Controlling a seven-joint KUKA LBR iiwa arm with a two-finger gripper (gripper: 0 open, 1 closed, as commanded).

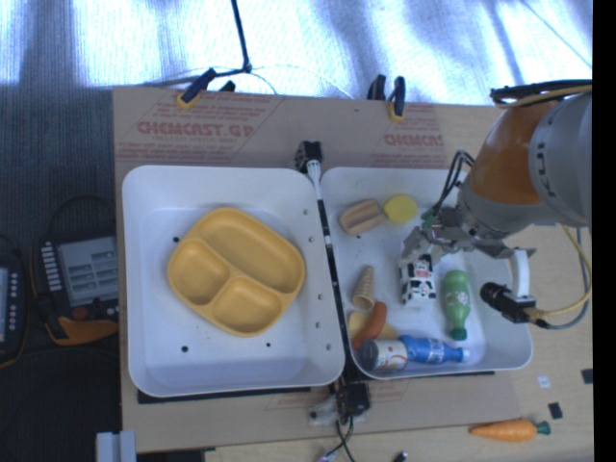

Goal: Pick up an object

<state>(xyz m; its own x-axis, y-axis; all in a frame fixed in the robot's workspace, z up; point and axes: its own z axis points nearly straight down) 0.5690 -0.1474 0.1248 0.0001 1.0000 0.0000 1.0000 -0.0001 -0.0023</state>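
The yellow tray (236,270) fills the left bin (144,354); everything else sits to its right, in the right bin (520,354). There lie a blue bottle (419,352), a green bottle (456,302) and a small cow-patterned carton (417,281) — the likely target. The gripper (430,242) hovers just above that carton; whether it is spread or closed cannot be told. Nothing looks lifted yet — grasp and raise remain
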